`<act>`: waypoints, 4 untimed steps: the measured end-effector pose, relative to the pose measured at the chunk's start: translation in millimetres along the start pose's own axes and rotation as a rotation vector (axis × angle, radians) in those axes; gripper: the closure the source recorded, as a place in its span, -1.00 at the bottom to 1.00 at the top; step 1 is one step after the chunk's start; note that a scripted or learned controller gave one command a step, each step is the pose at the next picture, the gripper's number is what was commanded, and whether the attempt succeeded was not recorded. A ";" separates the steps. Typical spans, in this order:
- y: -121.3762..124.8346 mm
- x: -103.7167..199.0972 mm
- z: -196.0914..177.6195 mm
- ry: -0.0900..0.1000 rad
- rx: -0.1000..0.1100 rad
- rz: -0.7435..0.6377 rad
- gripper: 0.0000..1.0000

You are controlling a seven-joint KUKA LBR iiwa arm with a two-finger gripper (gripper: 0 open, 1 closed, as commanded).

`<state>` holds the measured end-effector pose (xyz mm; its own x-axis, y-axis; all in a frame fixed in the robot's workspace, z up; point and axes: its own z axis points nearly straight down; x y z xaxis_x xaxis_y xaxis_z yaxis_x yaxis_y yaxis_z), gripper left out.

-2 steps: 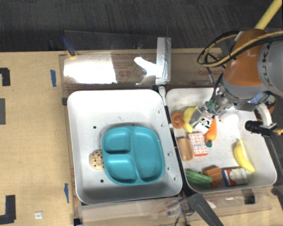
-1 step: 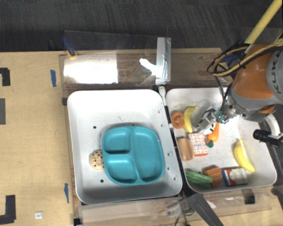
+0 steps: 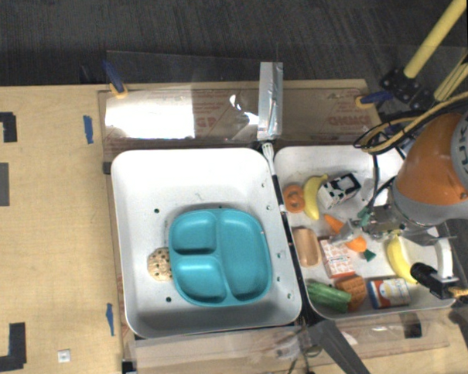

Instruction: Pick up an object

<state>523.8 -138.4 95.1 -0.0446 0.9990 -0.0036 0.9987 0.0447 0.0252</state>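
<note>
The right bin (image 3: 349, 156) holds several toy foods: a small orange (image 3: 294, 197), a yellow banana (image 3: 312, 196), a black-and-white carton (image 3: 342, 187), a tan sausage (image 3: 305, 247), a red-and-white box (image 3: 334, 256), a green cucumber (image 3: 328, 295), a can (image 3: 388, 293) and a second banana (image 3: 397, 259). My gripper (image 3: 367, 224) hangs low over the middle of this bin, just above small orange pieces (image 3: 356, 244). The arm's wrist hides what is right under it.
The left bin (image 3: 141, 179) bears a teal divided plate (image 3: 219, 255) with a cookie (image 3: 159, 264) against its left side. A clear plastic panel (image 3: 184, 115) and a metal bracket (image 3: 270, 99) stand behind the bins. Cables and a yellow pole (image 3: 436, 34) sit at the upper right.
</note>
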 end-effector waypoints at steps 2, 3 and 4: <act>10.2 -9.5 -14.1 0.011 0.026 -0.344 -1.00; 20.5 6.4 3.0 0.003 0.014 -0.390 -1.00; 23.8 8.0 -8.6 0.001 0.004 -0.390 1.00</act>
<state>547.0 -129.3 104.2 -0.4210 0.9070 -0.0107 0.9068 0.4211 0.0182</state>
